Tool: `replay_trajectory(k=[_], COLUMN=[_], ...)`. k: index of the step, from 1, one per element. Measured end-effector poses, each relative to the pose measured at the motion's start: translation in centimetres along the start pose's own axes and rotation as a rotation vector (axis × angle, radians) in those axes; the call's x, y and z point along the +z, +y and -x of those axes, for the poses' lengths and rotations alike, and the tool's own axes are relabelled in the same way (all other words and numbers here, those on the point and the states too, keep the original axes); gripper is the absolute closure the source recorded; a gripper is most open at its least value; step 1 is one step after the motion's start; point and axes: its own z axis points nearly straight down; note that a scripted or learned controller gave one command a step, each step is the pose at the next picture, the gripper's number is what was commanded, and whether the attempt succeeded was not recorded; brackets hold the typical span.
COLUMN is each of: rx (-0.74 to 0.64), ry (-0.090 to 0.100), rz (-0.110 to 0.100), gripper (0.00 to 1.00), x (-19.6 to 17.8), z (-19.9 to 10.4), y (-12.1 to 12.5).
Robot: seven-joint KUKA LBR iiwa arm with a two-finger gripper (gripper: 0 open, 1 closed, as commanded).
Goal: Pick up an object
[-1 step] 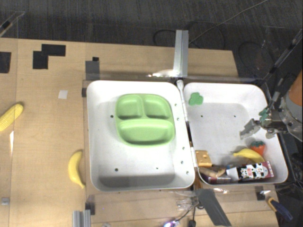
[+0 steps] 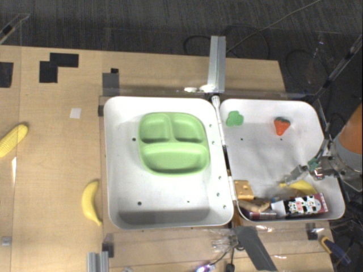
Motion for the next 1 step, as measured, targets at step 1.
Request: replay_trajectory(k=[1], rx=[0.172], ry=[-0.008], rz=[0.019], gripper=[0.0], x=[3.93], z=[-0.55], y=[0.66])
